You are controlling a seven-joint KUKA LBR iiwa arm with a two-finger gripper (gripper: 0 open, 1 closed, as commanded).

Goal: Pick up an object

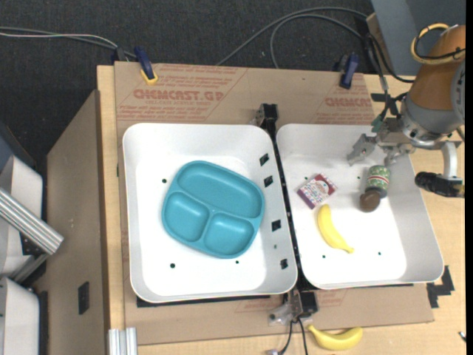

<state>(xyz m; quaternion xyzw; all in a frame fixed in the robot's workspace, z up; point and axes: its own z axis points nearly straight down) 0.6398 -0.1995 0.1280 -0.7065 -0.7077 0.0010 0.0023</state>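
Hovering spread-fingered over the right bin [414,268], the tool [375,148] hangs just above the small bottle [375,186].

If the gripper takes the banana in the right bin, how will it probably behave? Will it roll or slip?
The banana lies flat on its curved side, so it will probably pivot rather than roll. Its smooth, tapering skin may slip between narrow fingers. It looks fairly light, and it lies clear of the packet.
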